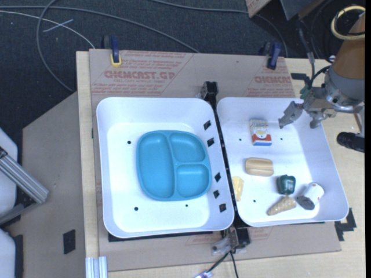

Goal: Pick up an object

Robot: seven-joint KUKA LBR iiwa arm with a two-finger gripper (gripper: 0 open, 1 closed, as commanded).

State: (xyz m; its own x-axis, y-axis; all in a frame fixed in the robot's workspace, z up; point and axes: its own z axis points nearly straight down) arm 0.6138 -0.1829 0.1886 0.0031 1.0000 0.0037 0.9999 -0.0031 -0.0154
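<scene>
My gripper (302,116) hangs over the far right part of the right bin (324,155), its two fingers spread apart with nothing between them. Just left of it lies a small box (260,132) with a red and blue label. Nearer the front are a tan bread roll (258,166), a yellow wedge (237,187) by the bin's left wall, a dark green object (285,184), a ridged cone (281,205), and a white and grey piece (310,196).
The left bin (110,155) holds a blue divided plate (173,164). Black clips line the divider between the bins. Blue clamps (115,51) grip the bench's far edge, and cables run across the dark floor behind.
</scene>
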